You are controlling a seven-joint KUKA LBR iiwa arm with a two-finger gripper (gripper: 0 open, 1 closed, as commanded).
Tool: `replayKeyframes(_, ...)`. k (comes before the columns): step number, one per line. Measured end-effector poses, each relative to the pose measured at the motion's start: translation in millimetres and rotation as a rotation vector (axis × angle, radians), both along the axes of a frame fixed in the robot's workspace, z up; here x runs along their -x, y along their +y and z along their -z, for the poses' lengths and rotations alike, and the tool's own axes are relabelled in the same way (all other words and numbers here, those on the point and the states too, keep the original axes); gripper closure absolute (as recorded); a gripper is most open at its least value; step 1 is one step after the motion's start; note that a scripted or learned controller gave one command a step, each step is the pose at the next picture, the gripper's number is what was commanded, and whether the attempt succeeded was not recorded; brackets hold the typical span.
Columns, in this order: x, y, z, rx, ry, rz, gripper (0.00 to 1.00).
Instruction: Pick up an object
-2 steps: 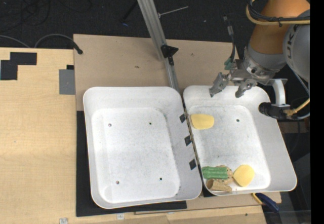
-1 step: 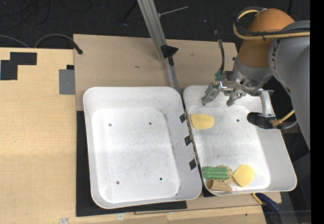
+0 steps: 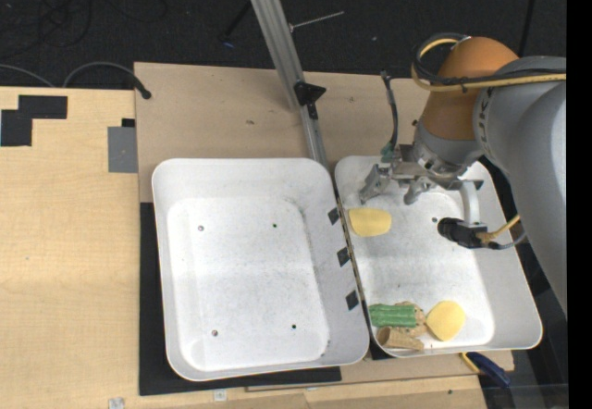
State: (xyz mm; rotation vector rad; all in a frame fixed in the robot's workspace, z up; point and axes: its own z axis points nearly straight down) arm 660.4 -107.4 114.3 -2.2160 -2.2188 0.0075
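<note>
In the right bin (image 3: 462,282) lie several small objects. A pale yellow lump (image 3: 370,221) rests against the bin's left wall near the back. At the front are a green ridged piece (image 3: 394,315), a round yellow piece (image 3: 447,319) and a brownish scrap (image 3: 401,338) close together. My gripper (image 3: 391,190) hangs over the back of this bin, just above and to the right of the pale yellow lump. Its two fingers are spread open with nothing between them.
The left bin (image 3: 176,185) sits beside the right one, with black clips (image 3: 343,255) along the shared edge. A slanted metal rail (image 3: 277,37) rises behind the bins. A black cable end (image 3: 460,231) hangs from the arm over the right bin.
</note>
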Motion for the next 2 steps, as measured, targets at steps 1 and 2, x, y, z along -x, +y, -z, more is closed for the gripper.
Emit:
replayKeyframes(1,-1.2,-0.7,-13.3,0.0,-0.005,0.001,1.0)
replayKeyframes(2,-10.7,-6.8,-68.0,0.001,-0.011,0.0,1.0)
